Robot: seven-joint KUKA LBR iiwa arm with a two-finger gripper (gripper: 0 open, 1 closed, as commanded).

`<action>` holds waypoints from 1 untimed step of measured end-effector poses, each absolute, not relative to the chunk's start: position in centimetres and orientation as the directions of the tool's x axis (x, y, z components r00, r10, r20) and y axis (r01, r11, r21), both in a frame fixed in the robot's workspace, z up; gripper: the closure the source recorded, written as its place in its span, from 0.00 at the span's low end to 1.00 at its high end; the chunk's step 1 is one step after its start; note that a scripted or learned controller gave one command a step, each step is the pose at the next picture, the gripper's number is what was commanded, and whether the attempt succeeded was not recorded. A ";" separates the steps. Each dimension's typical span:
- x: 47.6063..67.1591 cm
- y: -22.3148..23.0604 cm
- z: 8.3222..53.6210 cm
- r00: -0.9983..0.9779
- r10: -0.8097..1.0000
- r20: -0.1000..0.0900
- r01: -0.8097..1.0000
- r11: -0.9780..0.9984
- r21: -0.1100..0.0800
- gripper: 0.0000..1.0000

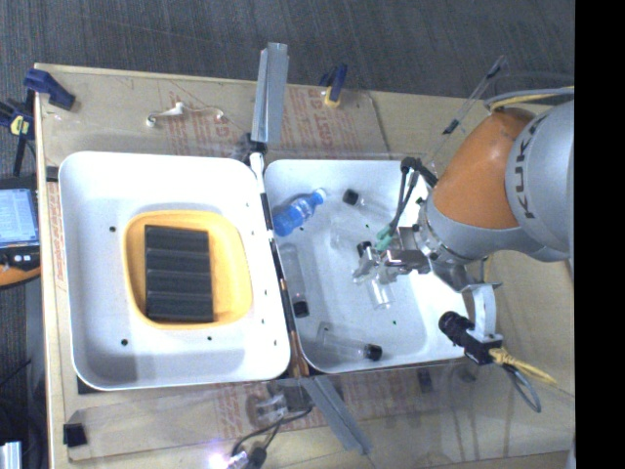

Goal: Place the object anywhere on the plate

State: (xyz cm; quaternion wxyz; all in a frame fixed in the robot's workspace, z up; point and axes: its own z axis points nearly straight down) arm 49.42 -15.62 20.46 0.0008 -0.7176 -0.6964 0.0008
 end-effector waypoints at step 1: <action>49.4 -15.6 20.5 0.030 1.000 0.000 1.000 -0.030 -0.002 0.00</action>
